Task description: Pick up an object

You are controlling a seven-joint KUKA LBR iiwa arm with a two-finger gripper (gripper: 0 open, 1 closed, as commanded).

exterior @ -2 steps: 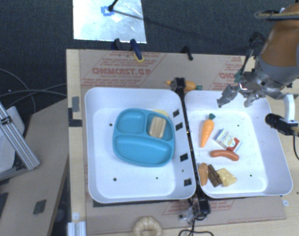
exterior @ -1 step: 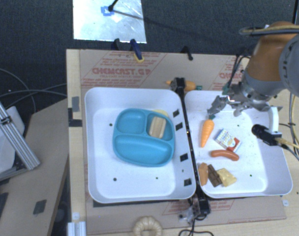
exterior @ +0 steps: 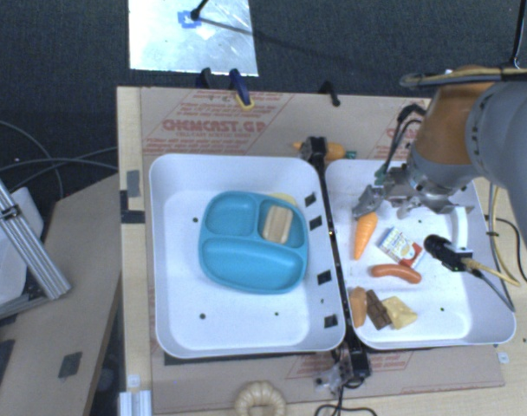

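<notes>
In the right bin, an orange carrot lies near the left wall, pointing toward the front. My gripper hangs just behind and above the carrot's thick end, with nothing seen held in it. To the carrot's right lies a small white and red packet, and in front of that a red sausage. Three food pieces sit at the bin's front left: an orange-brown one, a dark brown one and a pale yellow one.
The left bin holds a blue divided plate with a tan bread slice in its upper right compartment. A small yellow thing lies on the bench behind the divider between the bins. The grey arm covers the right bin's far right corner.
</notes>
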